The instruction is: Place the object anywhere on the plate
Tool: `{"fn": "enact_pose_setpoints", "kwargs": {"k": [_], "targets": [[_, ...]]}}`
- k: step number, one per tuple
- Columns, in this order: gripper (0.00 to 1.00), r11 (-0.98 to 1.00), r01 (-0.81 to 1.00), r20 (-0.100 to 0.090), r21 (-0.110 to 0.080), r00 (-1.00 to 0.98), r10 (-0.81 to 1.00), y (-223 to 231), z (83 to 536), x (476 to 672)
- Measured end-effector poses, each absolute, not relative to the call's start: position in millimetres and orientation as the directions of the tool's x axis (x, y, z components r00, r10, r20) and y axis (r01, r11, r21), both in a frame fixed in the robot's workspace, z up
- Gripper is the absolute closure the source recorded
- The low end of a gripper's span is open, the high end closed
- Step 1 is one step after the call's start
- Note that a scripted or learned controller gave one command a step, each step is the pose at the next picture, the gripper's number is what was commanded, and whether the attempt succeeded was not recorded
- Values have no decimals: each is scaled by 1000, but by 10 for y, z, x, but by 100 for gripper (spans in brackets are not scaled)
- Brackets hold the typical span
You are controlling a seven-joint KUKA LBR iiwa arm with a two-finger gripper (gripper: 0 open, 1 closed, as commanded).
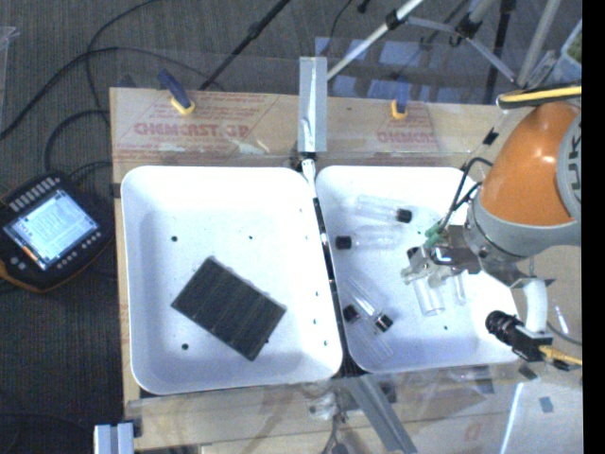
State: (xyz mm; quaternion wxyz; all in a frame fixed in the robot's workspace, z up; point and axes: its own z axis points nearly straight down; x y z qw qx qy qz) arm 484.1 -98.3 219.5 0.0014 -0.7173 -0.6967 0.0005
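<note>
Camera view, clear black-capped vial [376, 215] — right bin [397, 183]

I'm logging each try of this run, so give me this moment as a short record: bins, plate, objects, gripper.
left bin: white, holds the plate
plate: dark ribbed rectangle, lying flat and turned at an angle, nothing on it
right bin: white, holds the vials
vials: several clear ones with black caps, scattered on the bin floor
gripper: low over the right bin, among the vials; grasp cannot be told
task state: no vial on the plate yet
</note>
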Motion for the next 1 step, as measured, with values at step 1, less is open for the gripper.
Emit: {"fn": "enact_pose_setpoints", "kwargs": {"k": [1], "targets": [[100, -37, 999, 0, -6, 37, 999, -79, 1822, 4984]]}}
